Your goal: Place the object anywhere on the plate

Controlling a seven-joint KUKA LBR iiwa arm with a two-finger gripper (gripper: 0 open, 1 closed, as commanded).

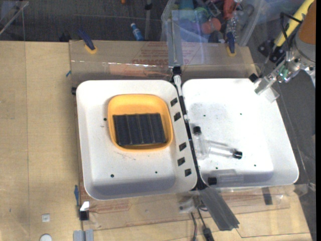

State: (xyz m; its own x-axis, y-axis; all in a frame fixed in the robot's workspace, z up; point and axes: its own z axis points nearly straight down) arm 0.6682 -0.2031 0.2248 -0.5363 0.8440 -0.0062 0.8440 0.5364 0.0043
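A yellow-orange plate [116, 106] lies in the left bin [93, 169]. A dark ridged rectangular block [139, 129] rests flat on the plate, covering its middle and front. My gripper [265, 87] hangs over the far right corner of the right bin [266, 129], well away from the plate and the block. Nothing shows beneath it or in it.
In the right bin lie clear plastic tubes [215, 149] with black caps [236, 155], near the divider [183, 129]. Behind the bins stands a clear box of coloured toys [210, 9]. A grey strip [220, 212] sticks out at the front.
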